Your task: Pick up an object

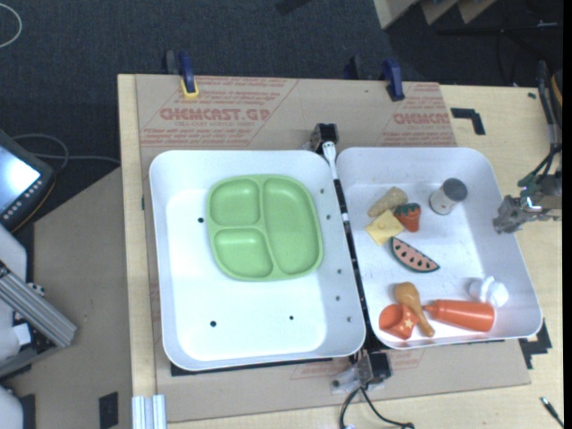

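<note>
Even, bright overhead light, soft short shadows. White bins (179, 320) near blown out, mild glare on rims. Dark floor (134, 16) underexposed. Focus fair at centre, slightly soft and grainy overall; edges smear a little at right.

In the right bin (500, 239) I saw a watermelon slice (414, 255) lying flat at the middle, a cheese wedge (384, 229) and strawberry (408, 215) above it, a grey can (447, 196) upright, an orange carrot (461, 315) beside a chicken drumstick (412, 304) and a tomato (393, 320).
</note>
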Robot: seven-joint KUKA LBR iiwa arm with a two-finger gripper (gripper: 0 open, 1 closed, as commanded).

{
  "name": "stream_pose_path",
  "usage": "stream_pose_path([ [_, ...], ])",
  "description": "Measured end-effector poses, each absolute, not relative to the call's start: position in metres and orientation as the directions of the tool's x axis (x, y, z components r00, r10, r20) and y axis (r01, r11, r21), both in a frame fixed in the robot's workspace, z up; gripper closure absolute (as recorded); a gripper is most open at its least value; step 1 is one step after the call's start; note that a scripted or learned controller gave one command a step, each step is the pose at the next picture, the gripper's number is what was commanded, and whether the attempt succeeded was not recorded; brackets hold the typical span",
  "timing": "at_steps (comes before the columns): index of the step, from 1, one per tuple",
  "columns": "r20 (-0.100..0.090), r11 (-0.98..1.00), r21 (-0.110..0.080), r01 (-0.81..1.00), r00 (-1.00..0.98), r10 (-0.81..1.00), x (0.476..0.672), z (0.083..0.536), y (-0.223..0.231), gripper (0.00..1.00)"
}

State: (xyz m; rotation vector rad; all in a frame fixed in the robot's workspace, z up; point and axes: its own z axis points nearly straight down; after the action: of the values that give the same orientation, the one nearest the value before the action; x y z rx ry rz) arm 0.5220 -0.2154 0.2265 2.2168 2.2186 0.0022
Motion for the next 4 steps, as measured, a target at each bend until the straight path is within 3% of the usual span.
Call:
stream_pose_path([
  [3,0.003,0.006,-0.002,1.0,-0.006,1.0,0.507,0.222,-0.045,1.0],
  [4,0.001,0.005,0.001,1.0,-0.005,1.0,0.519,0.216,0.001,1.0],
])
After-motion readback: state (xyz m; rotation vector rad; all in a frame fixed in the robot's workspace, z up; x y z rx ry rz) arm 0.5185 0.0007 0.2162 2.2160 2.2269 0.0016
